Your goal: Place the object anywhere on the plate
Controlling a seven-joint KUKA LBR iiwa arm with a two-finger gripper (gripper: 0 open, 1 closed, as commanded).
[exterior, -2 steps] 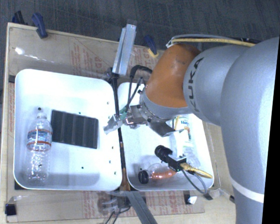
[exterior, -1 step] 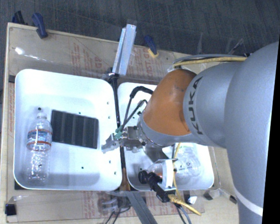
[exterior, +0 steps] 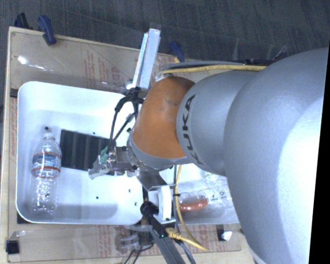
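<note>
Against the left wall of the left bin (exterior: 23, 94), nearer its front left corner than its back one, lies a clear plastic water bottle (exterior: 45, 172). It is on its side, with its cap toward the bin's back wall and a red-and-blue label round its upper half. I take this to be the thing to be moved. It looks empty or nearly so, so it is probably light. The thin walls would dent under a hard squeeze, and the smooth round body can roll or slip out sideways. The safest hold seems to be across the body at the label, where the ridges stiffen it, with the grip set square to the bottle's long axis. Just to the right, near the middle of the bin floor and apart from the bottle, lies a flat dark ribbed rectangle (exterior: 79, 149), which I judge to be the plate. Further right the gripper (exterior: 105, 164) hangs over the right edge of that dark piece, well apart from the bottle. The view does not show whether the claw is spread or pressed together, and I see nothing gripped in it. Above it rises the orange band (exterior: 163, 119) of the arm. Toward the bench's front right edge a clear packet (exterior: 196, 204) with something reddish inside lies partly under the arm.
</note>
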